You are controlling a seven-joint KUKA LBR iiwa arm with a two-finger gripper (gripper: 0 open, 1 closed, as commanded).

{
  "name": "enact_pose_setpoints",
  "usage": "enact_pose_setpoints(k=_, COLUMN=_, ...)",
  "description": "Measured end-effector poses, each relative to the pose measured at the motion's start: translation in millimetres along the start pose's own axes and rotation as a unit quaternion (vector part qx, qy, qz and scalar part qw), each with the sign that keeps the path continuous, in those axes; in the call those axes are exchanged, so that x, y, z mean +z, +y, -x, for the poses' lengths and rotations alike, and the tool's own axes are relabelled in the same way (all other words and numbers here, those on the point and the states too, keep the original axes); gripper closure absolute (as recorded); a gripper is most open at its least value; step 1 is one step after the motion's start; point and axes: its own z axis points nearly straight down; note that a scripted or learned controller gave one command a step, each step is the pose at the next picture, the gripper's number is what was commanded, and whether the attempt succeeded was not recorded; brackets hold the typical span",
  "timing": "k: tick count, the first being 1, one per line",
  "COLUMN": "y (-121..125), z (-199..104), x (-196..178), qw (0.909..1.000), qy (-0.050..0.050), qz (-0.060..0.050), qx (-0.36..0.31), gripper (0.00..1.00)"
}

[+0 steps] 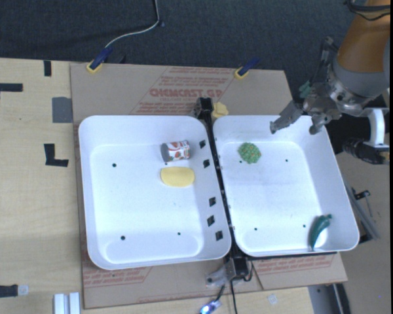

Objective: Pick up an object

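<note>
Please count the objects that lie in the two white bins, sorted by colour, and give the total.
Green: 1, the round green object in the right bin.
Teal: 1, the teal object in the right bin.
Yellow: 1, the yellow object in the left bin.
Grey with red and white label: 1, the small can in the left bin.
Total: 4

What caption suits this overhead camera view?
Arm's open gripper above right bin holding green ball; can in left bin.

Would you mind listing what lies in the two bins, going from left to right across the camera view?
Yellow piece → green ball → teal object. The small can sits right above the yellow piece, so I leave it out.
</note>
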Motion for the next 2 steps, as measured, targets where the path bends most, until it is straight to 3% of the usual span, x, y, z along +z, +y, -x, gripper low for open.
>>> enact_pose_setpoints(k=1, y=6.3, z=-75.1, x=99.6, qw=1.0000, qy=0.002, qz=-0.005, qx=-0.003, gripper=0.00)
enact_pose_setpoints(k=2, y=6.3, z=-179.2, x=92.9, qw=1.0000, qy=0.002, qz=0.000, qx=-0.005, gripper=0.00)
